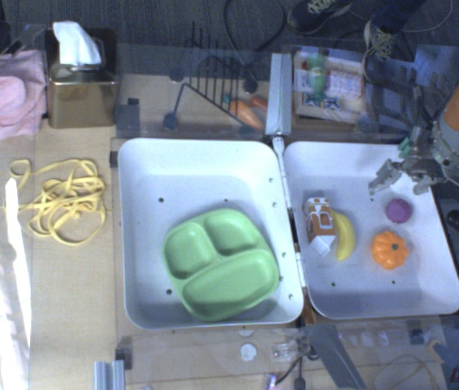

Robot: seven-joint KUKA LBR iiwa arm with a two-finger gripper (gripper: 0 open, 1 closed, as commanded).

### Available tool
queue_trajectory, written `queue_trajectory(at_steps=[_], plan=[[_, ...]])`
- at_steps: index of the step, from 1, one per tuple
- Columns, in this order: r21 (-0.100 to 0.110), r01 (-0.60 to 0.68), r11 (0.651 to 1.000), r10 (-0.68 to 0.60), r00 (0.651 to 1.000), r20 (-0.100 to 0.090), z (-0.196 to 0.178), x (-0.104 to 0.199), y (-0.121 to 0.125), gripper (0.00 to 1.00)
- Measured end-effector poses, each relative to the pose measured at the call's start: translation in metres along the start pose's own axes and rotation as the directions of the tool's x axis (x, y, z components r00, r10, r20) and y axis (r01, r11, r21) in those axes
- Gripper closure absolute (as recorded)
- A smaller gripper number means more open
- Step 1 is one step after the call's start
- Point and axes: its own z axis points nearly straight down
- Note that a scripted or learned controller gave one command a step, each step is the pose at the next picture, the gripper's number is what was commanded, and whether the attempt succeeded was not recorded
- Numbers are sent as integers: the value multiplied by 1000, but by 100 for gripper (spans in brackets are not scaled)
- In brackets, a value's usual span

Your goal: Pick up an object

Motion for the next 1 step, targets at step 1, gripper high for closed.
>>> queue_trajectory(at_steps=[1], plan=[[-1,106,994,-106,994,0,90,-25,-18,0]])
